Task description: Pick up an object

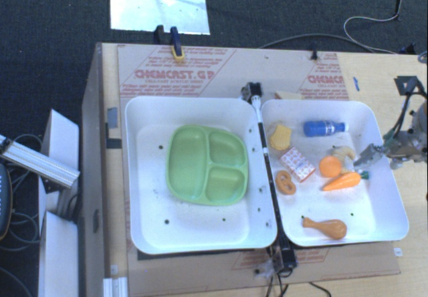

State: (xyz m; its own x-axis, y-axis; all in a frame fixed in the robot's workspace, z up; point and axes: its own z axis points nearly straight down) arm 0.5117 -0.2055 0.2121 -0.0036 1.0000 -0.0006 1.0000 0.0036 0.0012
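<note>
I have the pincer (366, 155) at the right bin's (394, 212) edge, near the carrot (342, 182) and orange ball (330, 166); its spread I cannot tell.

My bench (200, 65), wearing what looks like printed protective film, carries two white bins: left bin (144, 168), right bin (391, 205), touching.
</note>
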